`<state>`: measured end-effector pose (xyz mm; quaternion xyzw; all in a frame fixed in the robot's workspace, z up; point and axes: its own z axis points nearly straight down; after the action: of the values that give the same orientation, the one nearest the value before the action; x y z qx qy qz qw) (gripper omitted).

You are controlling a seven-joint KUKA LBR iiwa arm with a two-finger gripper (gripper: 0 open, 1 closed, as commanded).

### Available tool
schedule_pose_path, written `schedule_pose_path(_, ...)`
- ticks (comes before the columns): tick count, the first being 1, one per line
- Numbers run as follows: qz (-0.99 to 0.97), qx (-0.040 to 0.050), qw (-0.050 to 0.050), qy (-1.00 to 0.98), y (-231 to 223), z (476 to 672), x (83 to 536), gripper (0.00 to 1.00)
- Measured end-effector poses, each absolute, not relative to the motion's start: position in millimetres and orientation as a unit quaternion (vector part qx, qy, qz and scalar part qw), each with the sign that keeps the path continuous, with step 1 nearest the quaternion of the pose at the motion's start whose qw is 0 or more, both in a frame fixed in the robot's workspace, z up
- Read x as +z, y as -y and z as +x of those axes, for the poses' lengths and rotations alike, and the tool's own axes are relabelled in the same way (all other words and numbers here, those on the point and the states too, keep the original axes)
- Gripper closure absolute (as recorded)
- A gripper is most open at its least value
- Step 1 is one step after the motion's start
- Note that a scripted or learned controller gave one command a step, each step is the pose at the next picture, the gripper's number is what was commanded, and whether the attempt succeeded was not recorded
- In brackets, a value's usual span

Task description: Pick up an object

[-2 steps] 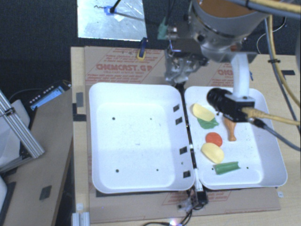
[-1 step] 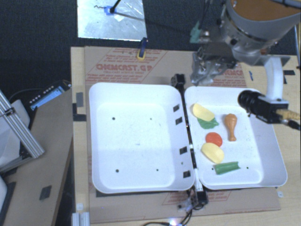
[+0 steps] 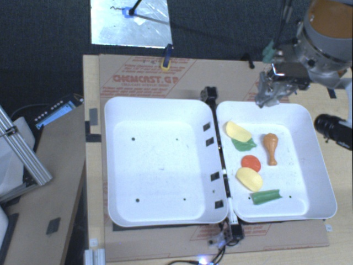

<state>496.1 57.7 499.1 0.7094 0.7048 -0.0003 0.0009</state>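
White plastic forms the two shallow bins, which are set side by side across the middle of the frame. Nothing but small dark dots is seen on the floor of the left bin (image 3: 160, 164). Six toy foods are gathered in the right bin (image 3: 309, 164), all toward its left half. A yellow piece (image 3: 237, 131) is seen at the upper left of that bin, touching a green leafy piece (image 3: 243, 144) just below it. A brown drumstick (image 3: 271, 147) is placed to their right, apart from them. A red round piece (image 3: 251, 162) is found below the leafy piece, with a second yellow piece (image 3: 249, 179) just beneath it. A green bean-shaped piece (image 3: 266, 197) is laid lowest, near the bin's bottom edge.

Both bins are borne on a brown printed cardboard sheet (image 3: 149, 76) over a pale bench. A shiny metal plate (image 3: 129, 15) is laid on dark carpet at the upper left of the frame.

At the upper right, the grey arm with its orange band (image 3: 328, 10) is bent downward, and the gripper (image 3: 268, 95) is held above the upper rim of the right bin, apart from every toy. No object is gripped.
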Motion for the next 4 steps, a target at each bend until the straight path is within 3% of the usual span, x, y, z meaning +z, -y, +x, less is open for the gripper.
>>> schedule_pose_path(2, 0.707, 0.0016, 0.001, -0.707, -24.6, 486.6, 535.8, 1.0)
schedule_pose_path(3, 0.711, 0.0001, 0.003, -0.703, 103.2, 493.5, 535.3, 1.0)
schedule_pose_path(4, 0.708, 0.0006, 0.002, -0.707, 128.8, 486.1, 535.4, 1.0)
